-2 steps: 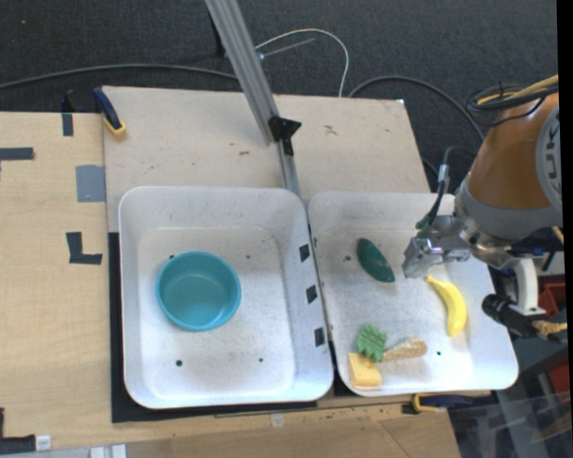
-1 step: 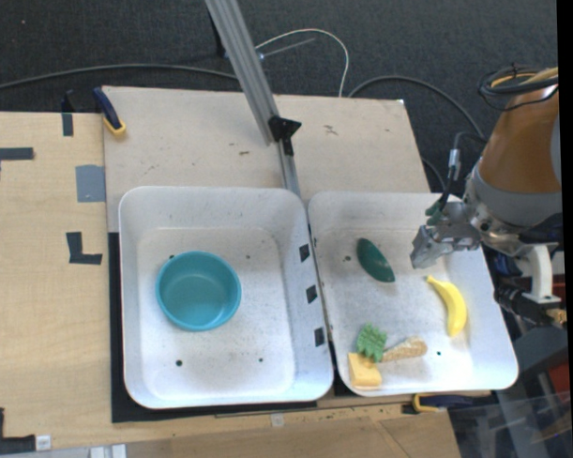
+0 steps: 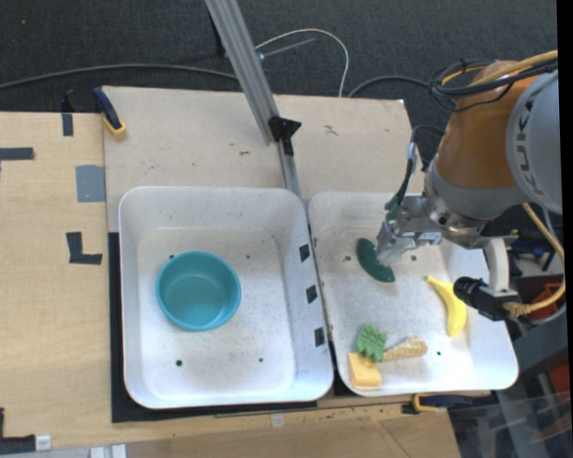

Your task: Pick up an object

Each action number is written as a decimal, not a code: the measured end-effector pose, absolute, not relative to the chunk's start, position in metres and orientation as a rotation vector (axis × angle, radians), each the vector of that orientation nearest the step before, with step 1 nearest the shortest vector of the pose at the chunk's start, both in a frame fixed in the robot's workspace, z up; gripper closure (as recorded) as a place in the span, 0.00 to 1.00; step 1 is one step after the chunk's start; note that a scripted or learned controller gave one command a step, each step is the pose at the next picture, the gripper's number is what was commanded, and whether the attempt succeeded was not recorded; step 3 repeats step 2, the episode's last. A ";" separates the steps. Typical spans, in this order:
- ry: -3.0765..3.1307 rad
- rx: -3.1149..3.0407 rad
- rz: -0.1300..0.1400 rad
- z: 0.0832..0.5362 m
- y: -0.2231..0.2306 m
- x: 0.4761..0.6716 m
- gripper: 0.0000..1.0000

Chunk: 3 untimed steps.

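Camera view: hand (image 3: 389,251), finger state unclear, touches dark green piece (image 3: 373,261) lying diagonally.

Two shallow white plastic bins are sitting side by side on the pale wooden table (image 3: 44,279), their inner walls touching. A round teal plastic bowl (image 3: 199,290) is resting in the left bin (image 3: 136,219), toward its left half. In the right bin (image 3: 498,366), a dark green curved leaf-shaped piece (image 3: 374,263) is lying near the middle, with the claw (image 3: 389,251) hanging just above and beside it. A small yellow banana (image 3: 449,305) is lying to the right of that piece. Along the near wall a green ruffled toy (image 3: 370,342), a tan stick-shaped piece (image 3: 405,350) and a yellow block (image 3: 364,372) are clustering together.
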<state>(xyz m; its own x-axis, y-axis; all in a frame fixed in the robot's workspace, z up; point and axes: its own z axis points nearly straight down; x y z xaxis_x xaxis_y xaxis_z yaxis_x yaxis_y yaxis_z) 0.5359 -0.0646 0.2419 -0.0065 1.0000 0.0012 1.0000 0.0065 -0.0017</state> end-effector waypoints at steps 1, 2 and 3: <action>-2.228 -2.211 0.001 0.239 -0.003 0.545 1.00; -2.226 -2.212 0.004 0.225 0.050 0.542 1.00; -2.226 -2.212 0.004 0.225 0.050 0.542 1.00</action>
